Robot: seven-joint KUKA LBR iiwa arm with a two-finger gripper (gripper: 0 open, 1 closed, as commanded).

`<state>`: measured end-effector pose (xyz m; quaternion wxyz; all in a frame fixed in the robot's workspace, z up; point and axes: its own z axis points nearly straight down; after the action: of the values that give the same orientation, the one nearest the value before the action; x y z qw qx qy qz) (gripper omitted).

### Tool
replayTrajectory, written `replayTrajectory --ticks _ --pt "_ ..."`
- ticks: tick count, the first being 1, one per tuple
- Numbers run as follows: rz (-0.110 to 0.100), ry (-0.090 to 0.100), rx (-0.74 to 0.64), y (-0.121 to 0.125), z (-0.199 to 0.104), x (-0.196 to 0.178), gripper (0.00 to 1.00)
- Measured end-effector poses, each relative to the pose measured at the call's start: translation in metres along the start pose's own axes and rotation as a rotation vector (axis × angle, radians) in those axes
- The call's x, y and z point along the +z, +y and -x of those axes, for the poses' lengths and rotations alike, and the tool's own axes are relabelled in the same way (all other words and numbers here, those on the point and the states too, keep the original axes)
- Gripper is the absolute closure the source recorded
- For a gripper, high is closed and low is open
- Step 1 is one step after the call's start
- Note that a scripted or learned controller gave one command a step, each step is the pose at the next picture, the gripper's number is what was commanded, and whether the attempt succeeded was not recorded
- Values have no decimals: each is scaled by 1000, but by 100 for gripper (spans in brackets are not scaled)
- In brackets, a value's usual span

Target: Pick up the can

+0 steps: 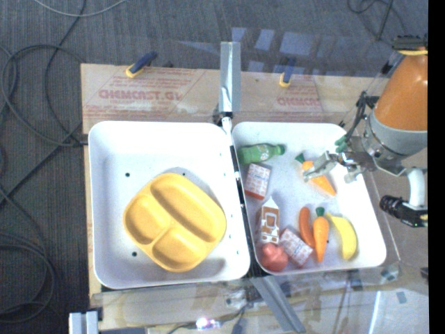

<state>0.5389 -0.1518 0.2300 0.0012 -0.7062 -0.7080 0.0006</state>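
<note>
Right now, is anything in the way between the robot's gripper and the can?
Nothing visible. Bare bin floor lies between the gripper and the red-labelled can. The green bottle lies close beside the can.

Grey carpet floor (139, 19) w/ loose cables (28, 68); wooden bench (160, 92) under bins.

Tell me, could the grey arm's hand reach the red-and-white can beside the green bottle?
Probably yes: the red-and-white can lies uncovered, and the hand hangs over the same white bin. The green plastic bottle and its wall nearby might crowd it.
</note>
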Motion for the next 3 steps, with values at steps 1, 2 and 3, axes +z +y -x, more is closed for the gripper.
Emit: replayTrajectory --ticks 1,2,3 --pt "10 0 68 20 -53 124 0" --pt "10 0 68 20 -53 124 0" --pt "1 0 -53 73 -56 79 0"
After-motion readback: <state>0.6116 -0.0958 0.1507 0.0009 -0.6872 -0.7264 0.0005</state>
